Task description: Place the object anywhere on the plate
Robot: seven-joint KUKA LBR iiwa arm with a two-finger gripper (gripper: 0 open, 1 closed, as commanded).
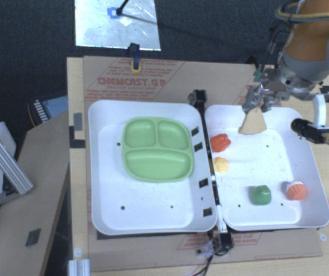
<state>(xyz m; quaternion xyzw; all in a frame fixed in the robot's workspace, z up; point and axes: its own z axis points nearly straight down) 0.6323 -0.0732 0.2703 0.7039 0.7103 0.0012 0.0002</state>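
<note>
Glossy green plastic plate [157,149], smooth white plastic bins [107,211], brown cardboard [170,76]

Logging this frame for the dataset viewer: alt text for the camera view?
A grey arm's pincer holds a tan wedge above the right bin, which holds orange, yellow, green and cupcake-like toys. A green divided plate sits in the left bin.

Your plate [156,149] is light green with three compartments, lying flat in the middle of the left bin. The object, a tan wedge-shaped piece [252,122], hangs point-up at the gripper [258,103] over the right bin's far edge.
</note>
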